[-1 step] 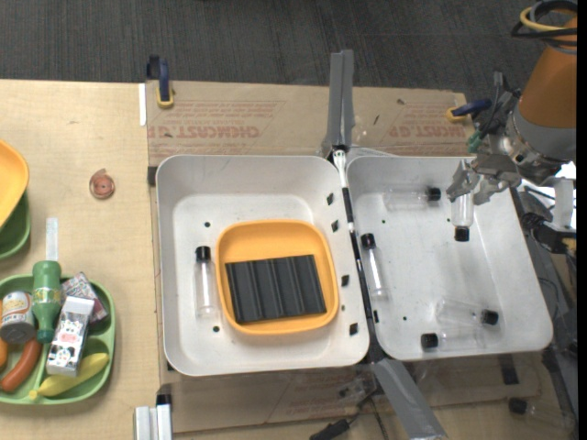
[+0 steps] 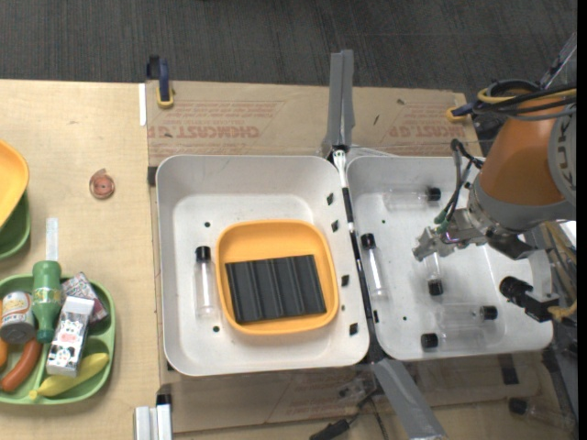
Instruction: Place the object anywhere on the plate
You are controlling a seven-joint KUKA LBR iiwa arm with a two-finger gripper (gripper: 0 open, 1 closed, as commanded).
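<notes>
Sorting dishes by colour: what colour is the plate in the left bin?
Orange plate, carrying a dark ribbed block; the camera view shows it best.

Colours across the bench

The two bins were white; the left one held an orange-yellow plate bearing a dark grey ribbed slab. The arm was grey with an orange band. A green tray sat on pale wood, and brown cardboard carried reddish lettering.
</notes>
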